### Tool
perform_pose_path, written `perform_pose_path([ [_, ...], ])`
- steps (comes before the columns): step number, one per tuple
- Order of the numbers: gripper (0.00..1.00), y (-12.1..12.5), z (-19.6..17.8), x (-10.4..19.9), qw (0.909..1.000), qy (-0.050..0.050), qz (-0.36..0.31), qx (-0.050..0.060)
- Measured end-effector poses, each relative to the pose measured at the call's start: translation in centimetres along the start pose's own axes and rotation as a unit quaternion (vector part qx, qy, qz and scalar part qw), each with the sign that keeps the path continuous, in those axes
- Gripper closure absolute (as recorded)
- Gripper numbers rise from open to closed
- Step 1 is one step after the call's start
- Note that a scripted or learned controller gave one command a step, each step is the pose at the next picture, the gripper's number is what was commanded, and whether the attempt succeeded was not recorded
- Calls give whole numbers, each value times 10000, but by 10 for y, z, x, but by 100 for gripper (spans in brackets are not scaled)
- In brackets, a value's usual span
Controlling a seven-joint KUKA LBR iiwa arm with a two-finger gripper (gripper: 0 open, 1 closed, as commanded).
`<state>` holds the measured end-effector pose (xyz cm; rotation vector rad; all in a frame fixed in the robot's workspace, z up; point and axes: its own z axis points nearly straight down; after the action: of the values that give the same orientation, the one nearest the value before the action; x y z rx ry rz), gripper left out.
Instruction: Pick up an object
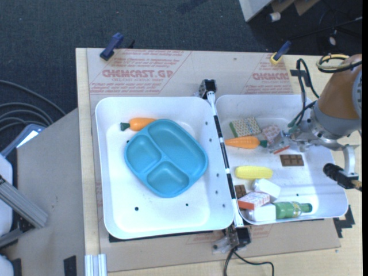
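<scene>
Progress looks early: nothing is lifted yet. The grey arm (339, 105) reaches in from the right over the right bin (328, 203), with the jaws (290, 135) low by a small wrapped packet (270, 133); I cannot tell how they stand or whether they hold anything. Nearby lie an orange carrot (243, 143) and a brown chocolate square (291, 160). A yellow corn cob (253, 172) and a green bottle (293, 209) lie nearer. The left bin (115, 211) holds a blue divided plate (165, 157).
</scene>
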<state>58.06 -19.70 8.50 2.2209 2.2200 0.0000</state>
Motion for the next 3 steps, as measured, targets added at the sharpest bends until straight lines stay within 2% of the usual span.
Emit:
perform_pose_path([
  [1, 100, 1, -10, 0, 10000, -2, -4, -10],
  [2, 0, 0, -10, 0, 10000, -1, 0, -8],
  [3, 0, -36, 1, -6, 10000, 11, 0, 17],
])
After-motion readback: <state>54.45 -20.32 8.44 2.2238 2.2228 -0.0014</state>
